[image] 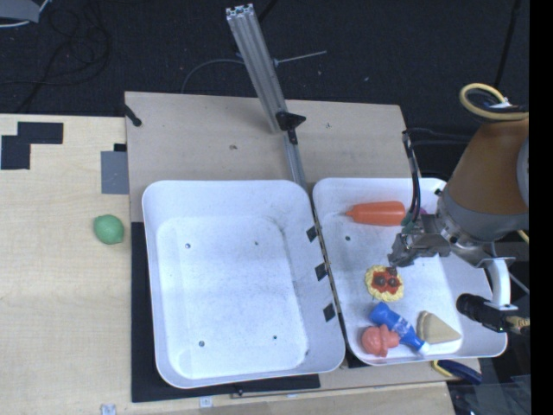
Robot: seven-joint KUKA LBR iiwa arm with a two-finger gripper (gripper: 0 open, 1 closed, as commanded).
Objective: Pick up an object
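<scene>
The right bin (341, 258) holds an orange carrot-like piece (377, 213) at its far side. Nearer lie a round yellow and red toy (384, 284), a blue piece (397, 326), a pink-red lump (377, 341) and a tan wedge (438, 327). My gripper (403, 255) hangs low in this bin, just right of and above the yellow toy and below the carrot. The grey and orange arm (488, 175) behind it covers the bin's right side.
The left bin (229, 279) sits beside the right one, with black clips (320, 271) on the shared rim. A green ball (109, 229) rests on the bench at the left. A metal bar (259, 63) slants up from between the bins.
</scene>
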